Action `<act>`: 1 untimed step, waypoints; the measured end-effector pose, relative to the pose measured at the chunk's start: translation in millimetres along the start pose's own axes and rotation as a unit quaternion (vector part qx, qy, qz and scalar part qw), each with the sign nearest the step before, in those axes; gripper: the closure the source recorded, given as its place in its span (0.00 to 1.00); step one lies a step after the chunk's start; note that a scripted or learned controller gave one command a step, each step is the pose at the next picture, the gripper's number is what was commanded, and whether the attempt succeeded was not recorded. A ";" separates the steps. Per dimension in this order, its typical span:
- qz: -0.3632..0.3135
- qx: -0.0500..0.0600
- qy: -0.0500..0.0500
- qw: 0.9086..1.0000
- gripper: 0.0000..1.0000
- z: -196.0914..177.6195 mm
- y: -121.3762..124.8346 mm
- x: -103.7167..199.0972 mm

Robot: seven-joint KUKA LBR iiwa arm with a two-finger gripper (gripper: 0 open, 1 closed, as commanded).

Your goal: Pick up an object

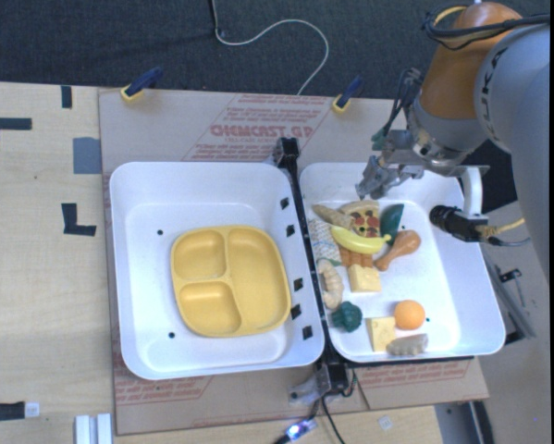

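Camera view puts the orange [409, 314] and cheese wedge [382, 331] nearest us in the right bin [461, 294], then the banana [359, 240]. Farther back the gripper [369, 185] hovers over the pile; we cannot tell how its fingers stand. We should descend squarely over one separated item.

Grey arm [526, 81] with orange wrist band (black cables looped above it).

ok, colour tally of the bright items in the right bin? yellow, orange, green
Yellow: 3 — banana, two cheese blocks
Orange: 1 — orange ball
Green: 2 — broccoli, dark green piece
Total: 6
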State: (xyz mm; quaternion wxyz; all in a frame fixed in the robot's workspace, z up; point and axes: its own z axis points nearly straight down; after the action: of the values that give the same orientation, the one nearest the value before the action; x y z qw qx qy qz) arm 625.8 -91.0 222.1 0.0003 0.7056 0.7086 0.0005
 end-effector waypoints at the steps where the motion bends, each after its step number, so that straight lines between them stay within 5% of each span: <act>1: 0.001 0.000 0.000 1.000 1.00 -7.4 32.9 6.0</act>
State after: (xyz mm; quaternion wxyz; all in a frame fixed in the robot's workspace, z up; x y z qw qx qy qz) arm 658.7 -84.9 229.6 0.0008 0.7061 0.7082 0.0006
